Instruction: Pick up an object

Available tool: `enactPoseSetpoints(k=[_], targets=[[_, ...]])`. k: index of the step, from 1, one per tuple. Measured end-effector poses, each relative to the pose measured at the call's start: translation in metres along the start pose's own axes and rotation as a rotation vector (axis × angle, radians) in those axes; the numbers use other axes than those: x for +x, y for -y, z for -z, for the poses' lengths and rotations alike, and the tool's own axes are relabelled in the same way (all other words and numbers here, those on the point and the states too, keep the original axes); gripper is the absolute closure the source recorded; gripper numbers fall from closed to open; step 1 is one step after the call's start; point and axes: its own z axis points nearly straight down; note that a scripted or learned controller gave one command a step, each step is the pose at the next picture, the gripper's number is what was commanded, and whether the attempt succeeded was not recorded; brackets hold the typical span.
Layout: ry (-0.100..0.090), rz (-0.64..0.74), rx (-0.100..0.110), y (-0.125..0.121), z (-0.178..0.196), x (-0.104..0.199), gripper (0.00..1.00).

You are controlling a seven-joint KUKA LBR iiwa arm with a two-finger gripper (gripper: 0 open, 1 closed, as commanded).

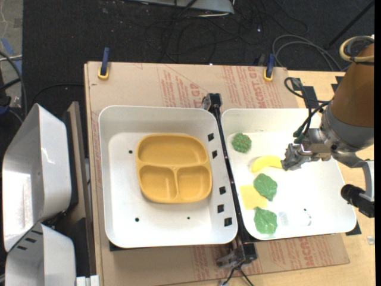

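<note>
Right bin (333, 219), near to far: green piece (265, 220) at 6 o'clock, yellow wedge (253, 196), second green piece (265, 186), yellow banana shape (266, 163), small green piece (241, 142) at 11. You'd judge them light, rigid plastic, slippery; pinch the banana shape across its narrow middle. Gripper (292, 159) sits just at its 3 o'clock; jaw state: cannot tell. Left bin (113, 177) holds a divided yellow tray (174, 167). Cardboard (178, 82) beneath, cables (196, 28) beyond.

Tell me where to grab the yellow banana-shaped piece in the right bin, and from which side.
Grip the banana across its narrow middle, coming straight down from above. It lies flat on the bin floor, long axis roughly left-right, so fingers should close across its short width. The gripper is at its right end; a green piece sits close below, so keep the fingers tight.
</note>
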Motion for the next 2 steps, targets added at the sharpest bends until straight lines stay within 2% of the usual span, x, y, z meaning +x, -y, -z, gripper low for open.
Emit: enactPoseSetpoints(k=[1,2], targets=[[-0.001,0.004,0.003,-0.029,-0.019,0.044,1.0],[-0.002,0.004,0.001,-0.057,-0.015,0.09,1.0]])
